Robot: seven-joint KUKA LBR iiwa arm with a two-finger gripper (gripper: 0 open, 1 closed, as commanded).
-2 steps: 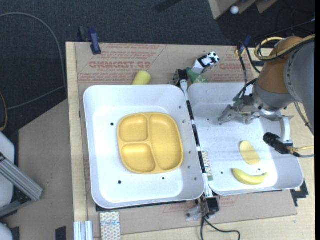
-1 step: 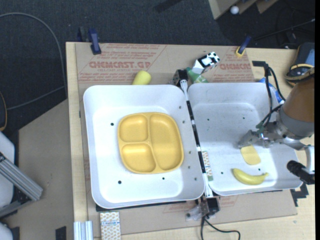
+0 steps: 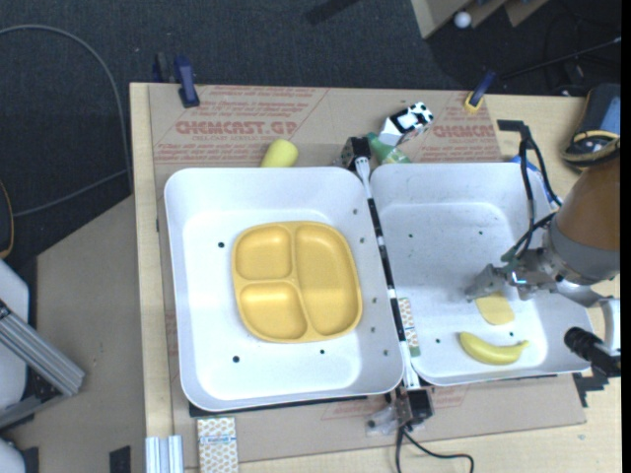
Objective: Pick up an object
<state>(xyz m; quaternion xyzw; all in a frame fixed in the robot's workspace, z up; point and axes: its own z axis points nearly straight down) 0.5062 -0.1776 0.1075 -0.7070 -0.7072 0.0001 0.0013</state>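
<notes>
divided plate [image 3: 296, 281] in left bin [image 3: 197, 264], banana [image 3: 491, 348] in right bin [image 3: 444, 205]

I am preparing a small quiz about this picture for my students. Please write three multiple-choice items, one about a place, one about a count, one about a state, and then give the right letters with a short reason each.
1. Where does the banana lie?
A. In the right bin, near its front edge
B. On the yellow plate
C. On the cardboard behind the bins

2. How many compartments does the yellow plate in the left bin have?
A. Two
B. Three
C. Five

3. How does the end effector stand to the pale yellow piece?
A. Just above it in the picture, in the right bin
B. Over the left bin, far from it
C. Carrying it over the cardboard

Key:
1 A: the banana rests on the floor of the right bin.
2 B: two ridges split the plate into three parts.
3 A: the end effector sits close by the piece.
</notes>
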